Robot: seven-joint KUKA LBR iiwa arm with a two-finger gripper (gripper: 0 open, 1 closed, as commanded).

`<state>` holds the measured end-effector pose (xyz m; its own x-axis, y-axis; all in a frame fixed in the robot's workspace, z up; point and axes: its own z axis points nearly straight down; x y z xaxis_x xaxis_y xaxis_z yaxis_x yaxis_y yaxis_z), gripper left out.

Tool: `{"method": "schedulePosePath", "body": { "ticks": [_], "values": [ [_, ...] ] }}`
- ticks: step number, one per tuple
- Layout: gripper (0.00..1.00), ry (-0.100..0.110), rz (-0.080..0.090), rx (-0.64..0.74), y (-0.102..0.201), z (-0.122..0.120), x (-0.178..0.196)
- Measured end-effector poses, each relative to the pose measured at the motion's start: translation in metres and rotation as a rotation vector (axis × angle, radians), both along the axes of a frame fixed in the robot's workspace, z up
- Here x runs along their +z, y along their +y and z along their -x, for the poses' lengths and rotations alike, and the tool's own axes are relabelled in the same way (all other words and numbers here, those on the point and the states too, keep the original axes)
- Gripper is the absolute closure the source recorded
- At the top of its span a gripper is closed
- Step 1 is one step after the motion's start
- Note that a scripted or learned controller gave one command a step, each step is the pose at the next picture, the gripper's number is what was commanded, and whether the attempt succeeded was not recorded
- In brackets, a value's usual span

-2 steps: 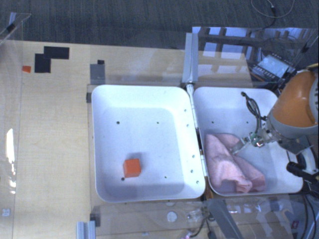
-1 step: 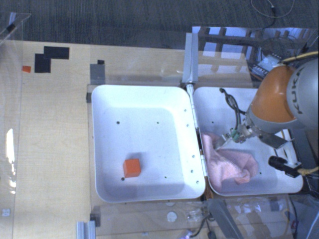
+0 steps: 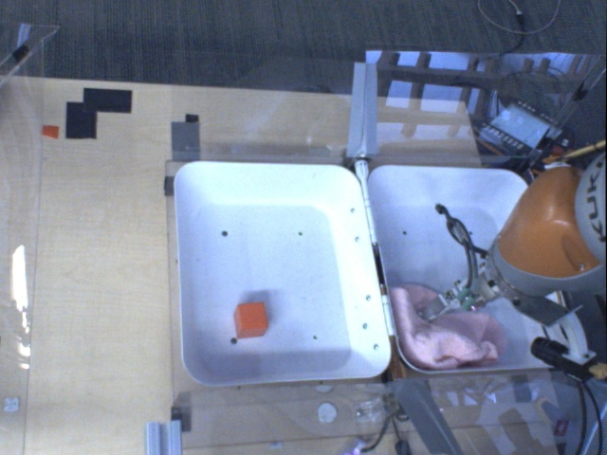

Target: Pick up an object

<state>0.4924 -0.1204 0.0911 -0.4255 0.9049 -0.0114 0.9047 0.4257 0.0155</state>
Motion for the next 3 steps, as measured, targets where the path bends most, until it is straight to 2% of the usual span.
{"method": "schedulePosePath", "body": {
  "ticks": [1,2,3],
  "values": [
    [0.00,-0.001,-0.001,-0.087,0.027,-0.017,0.000],
    [1.00,-0.017,0.002,-0.087,0.026,-0.022,0.014],
    [0.00,-0.017,0.002,-0.087,0.026,-0.022,0.014]
  ]
}}
